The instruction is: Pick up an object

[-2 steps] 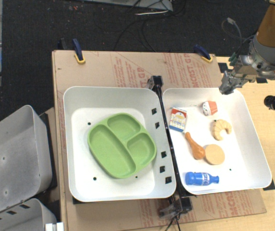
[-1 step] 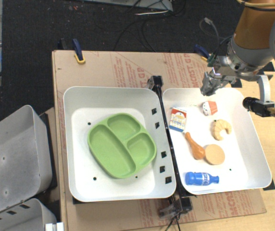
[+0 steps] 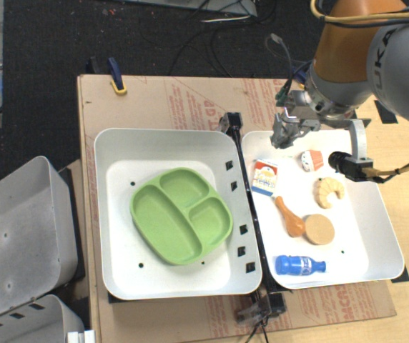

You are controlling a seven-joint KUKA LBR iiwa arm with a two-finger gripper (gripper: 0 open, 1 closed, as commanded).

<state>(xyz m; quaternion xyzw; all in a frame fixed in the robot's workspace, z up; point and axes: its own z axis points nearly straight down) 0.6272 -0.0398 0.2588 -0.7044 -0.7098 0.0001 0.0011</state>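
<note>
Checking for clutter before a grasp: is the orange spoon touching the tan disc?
Touching: the camera view shows the orange spoon meeting the tan disc with no gap.

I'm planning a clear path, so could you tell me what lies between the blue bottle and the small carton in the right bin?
In the camera view, the orange spoon lies between the blue bottle and the small carton, beside a round tan disc.

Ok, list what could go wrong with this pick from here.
1. The claw hangs over the right bin's far-left corner, near the rim; a straight descent could strike the wall.
2. The carton and small toy lie near each other, so it may nudge one while grabbing the other.
</note>
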